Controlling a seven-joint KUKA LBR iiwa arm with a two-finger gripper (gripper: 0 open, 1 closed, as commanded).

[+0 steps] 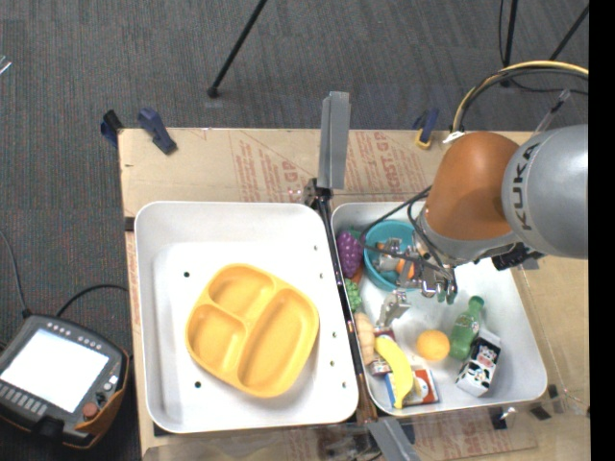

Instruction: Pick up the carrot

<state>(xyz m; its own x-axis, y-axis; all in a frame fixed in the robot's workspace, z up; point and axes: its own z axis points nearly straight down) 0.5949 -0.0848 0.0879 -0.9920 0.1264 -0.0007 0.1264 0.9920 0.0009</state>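
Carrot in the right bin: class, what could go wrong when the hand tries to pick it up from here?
1. The carrot lies along the left wall of its bin, so the hand may strike the wall or slip off.
2. The banana lies close beside the carrot, so it could be nudged or grabbed instead.

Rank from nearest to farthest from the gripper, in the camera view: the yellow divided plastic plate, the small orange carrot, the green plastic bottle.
1. Small orange carrot, beside the gripper, along the right bin's inner wall.
2. Green plastic bottle, further right in that bin.
3. Yellow divided plastic plate, in the left bin.
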